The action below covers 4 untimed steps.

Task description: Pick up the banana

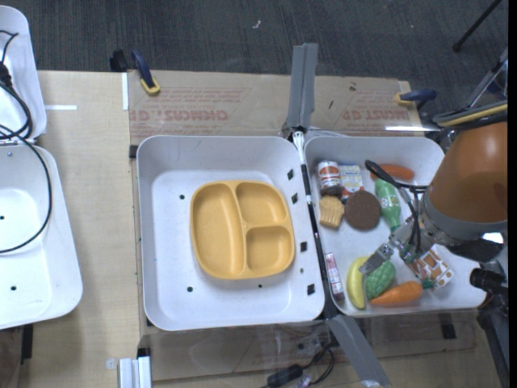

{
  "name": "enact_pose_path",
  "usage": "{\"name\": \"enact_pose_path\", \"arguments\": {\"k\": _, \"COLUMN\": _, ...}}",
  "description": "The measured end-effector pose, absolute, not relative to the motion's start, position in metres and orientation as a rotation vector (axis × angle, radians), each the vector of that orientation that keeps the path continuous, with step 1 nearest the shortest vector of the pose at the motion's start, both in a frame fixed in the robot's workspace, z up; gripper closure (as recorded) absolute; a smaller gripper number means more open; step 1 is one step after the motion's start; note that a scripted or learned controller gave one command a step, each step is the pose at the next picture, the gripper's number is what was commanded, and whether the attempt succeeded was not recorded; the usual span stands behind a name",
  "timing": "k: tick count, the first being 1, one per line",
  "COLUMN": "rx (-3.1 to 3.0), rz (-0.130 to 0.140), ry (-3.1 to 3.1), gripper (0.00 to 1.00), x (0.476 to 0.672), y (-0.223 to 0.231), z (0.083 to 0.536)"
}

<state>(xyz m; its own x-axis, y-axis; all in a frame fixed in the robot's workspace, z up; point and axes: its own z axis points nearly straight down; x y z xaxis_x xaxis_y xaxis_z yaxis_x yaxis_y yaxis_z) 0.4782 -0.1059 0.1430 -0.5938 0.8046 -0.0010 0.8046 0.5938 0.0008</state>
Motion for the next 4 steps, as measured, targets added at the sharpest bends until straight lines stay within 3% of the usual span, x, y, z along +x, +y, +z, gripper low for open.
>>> {"name": "enact_pose_path", "arguments": {"k": 1, "rx": 1.065, "rz": 0.000, "ry": 2.957, "gripper": 0.00, "x": 0.504, "y": -0.100, "z": 0.091}}
{"name": "enact_pose_path", "arguments": {"k": 2, "rx": 1.073, "rz": 0.002, "ry": 2.953, "gripper": 1.00, "x": 0.505, "y": -0.100, "z": 0.100}}
{"name": "enact_pose_path", "arguments": {"k": 3, "rx": 1.072, "rz": 0.002, "ry": 2.953, "gripper": 0.00, "x": 0.505, "y": -0.100, "z": 0.100}}
{"name": "enact_pose_path", "arguments": {"k": 4, "rx": 1.080, "rz": 0.003, "ry": 2.948, "gripper": 1.00, "x": 0.505, "y": -0.101, "z": 0.109}}
